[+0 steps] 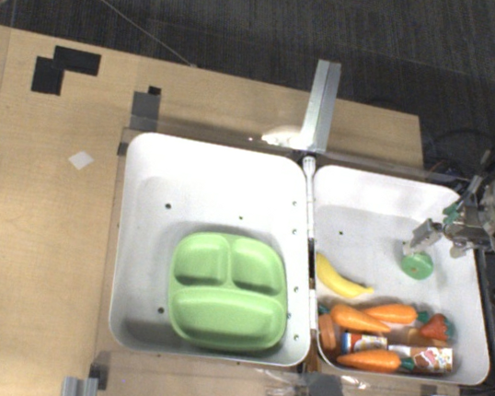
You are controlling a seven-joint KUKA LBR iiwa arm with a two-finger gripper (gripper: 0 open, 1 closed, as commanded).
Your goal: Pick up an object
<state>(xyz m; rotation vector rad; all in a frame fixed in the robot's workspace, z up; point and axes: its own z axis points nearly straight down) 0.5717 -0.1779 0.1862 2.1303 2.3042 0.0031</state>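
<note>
My gripper (440, 244) hangs over the upper right part of the right bin (359, 201), with the arm coming in from the right. Its two grey fingers (425, 236) stand apart, so it is open with nothing between them. A small round green object (417, 264) lies on the bin floor just below the left fingertip. Along the bin's front lie a yellow banana (339, 279), three orange carrots (388, 312), a red strawberry-like piece (437, 327) and a labelled packet (411, 355).
The left bin (146, 223) holds a green divided plate (228, 289). A metal post (322, 106) stands behind the wall between the two bins. The wooden bench (28, 232) stretches away to the left.
</note>
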